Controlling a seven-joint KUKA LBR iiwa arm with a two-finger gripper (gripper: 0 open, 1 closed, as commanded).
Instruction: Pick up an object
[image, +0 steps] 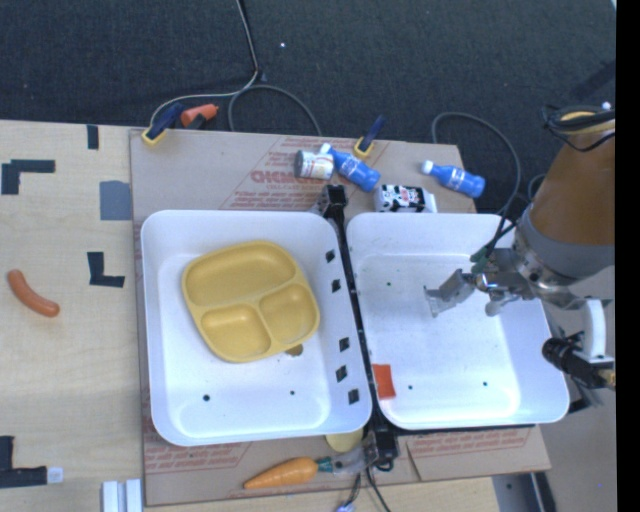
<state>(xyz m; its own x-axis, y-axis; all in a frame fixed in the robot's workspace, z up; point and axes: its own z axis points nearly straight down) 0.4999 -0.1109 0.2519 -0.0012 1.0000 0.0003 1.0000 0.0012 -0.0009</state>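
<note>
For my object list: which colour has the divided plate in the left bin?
Yellow. The divided plate in the left bin shows best in the camera view.

You are looking at an arm (575, 215) running off the right edge. Its gripper (465, 295) is blurring, fingers too small to read. A small dark thing (293, 350) is hiding under the yellow plate (250, 300). The divider is covering part of an orange piece (382, 380).

you've got the divided plate (252, 299) in the left bin (165, 330), gripper (466, 292) over the right bin (520, 395), carrot (280, 472) in front, bottles (355, 168) behind
</note>
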